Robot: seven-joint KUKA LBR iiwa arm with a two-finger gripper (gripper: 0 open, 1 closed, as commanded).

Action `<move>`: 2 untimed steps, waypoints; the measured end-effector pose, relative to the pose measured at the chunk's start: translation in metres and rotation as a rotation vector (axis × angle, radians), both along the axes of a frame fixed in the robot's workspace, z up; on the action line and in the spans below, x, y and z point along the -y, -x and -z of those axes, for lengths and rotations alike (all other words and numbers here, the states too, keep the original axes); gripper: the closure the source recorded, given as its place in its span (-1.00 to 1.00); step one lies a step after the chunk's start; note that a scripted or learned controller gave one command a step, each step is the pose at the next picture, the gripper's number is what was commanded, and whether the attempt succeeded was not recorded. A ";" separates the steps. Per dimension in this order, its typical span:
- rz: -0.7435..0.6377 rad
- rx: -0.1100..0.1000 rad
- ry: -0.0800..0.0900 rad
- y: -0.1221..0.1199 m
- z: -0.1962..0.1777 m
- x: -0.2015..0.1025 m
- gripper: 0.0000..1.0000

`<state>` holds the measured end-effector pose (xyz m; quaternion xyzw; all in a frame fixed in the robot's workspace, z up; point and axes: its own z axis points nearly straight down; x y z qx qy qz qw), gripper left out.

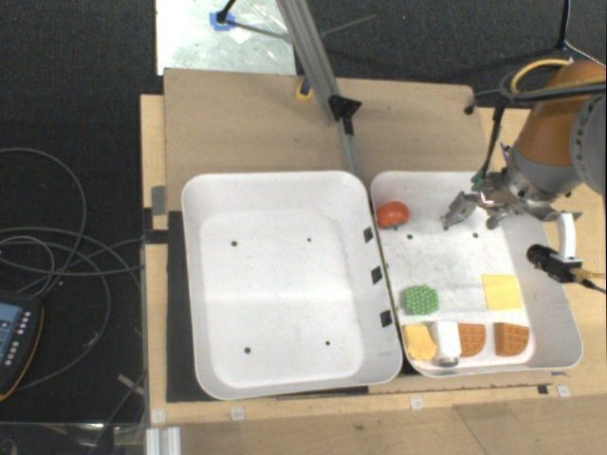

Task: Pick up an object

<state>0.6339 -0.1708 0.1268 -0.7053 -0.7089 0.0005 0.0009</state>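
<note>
My gripper hangs over the back of the right bin, fingers spread open with nothing between them. A red tomato-like ball lies to its left near the bin's back-left corner. Toward the bin's front lie a green bumpy ball, a yellow block, a yellow-orange piece, a white cylinder and two orange waffle-like pieces.
The left bin sits beside the right one, with black clips along the shared wall. A grey pole slants across the back of the bench. Cables lie on the floor at left.
</note>
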 end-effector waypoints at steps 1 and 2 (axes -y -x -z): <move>0.001 0.000 0.001 0.000 0.038 -0.001 -1.00; -0.001 0.007 0.002 -0.002 0.024 0.000 1.00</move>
